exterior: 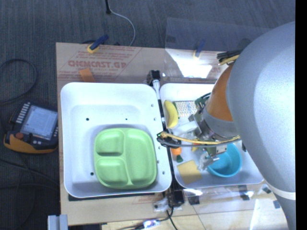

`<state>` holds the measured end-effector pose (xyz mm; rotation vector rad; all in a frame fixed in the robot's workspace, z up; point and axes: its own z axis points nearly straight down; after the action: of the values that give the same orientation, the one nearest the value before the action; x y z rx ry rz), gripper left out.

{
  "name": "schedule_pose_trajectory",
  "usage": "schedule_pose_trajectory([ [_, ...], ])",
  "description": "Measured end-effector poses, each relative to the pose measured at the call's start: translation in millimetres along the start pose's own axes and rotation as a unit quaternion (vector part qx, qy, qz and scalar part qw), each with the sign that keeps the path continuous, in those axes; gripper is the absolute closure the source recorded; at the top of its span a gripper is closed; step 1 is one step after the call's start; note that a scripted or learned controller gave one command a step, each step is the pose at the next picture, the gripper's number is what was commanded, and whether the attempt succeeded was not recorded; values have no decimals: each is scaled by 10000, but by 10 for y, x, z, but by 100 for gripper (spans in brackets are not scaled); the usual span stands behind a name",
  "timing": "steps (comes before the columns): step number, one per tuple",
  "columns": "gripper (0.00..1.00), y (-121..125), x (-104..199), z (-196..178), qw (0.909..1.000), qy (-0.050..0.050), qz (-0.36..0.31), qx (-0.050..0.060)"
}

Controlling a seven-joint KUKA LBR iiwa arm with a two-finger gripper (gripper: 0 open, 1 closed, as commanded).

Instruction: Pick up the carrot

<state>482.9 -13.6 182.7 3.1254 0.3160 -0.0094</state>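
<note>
A small orange piece, the carrot (177,152), peeks out at the left side of the right bin (249,178), partly under a yellow cable. The gripper (207,153) hangs low over the middle of that bin, just right of the carrot and next to the blue bowl (226,164). The grey arm with its orange band covers most of the bin's right half and hides what lies beneath.
A yellow banana (171,113) lies at the right bin's back left. A tan block (188,170) sits at its front left, below the carrot. The left bin (76,104) holds a green divided plate (125,157). A handheld pendant (33,128) lies off the bench, left.
</note>
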Motion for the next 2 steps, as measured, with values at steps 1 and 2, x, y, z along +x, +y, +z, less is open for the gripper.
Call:
schedule_pose_trajectory([
  [1, 0, 0, -1, 2, 10000, -2, -2, -2],
  [2, 0, 0, -1, 2, 10000, -2, -1, -2],
])
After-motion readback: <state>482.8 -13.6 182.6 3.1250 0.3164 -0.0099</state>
